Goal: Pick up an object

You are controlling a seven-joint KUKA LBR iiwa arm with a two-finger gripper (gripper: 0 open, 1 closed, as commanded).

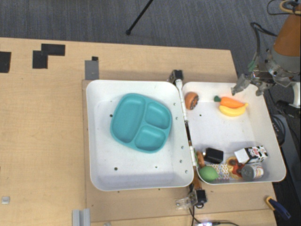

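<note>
My gripper [248,87] hovers over the far right corner of the right bin [263,126], open, with nothing between its fingers. Just below and left of it lie an orange carrot [231,102] and a yellow banana [233,111], touching each other. A brown-orange ball [191,100] rests at the bin's far left wall. Along the near edge sit a green ball [207,173], a black block [214,155], a white and black carton [251,153] and a small can [252,172].
The left bin [101,164] holds a teal divided plate [141,122]. A black clamp [177,75] stands where the bins meet at the back. Cables hang beside the arm on the right.
</note>
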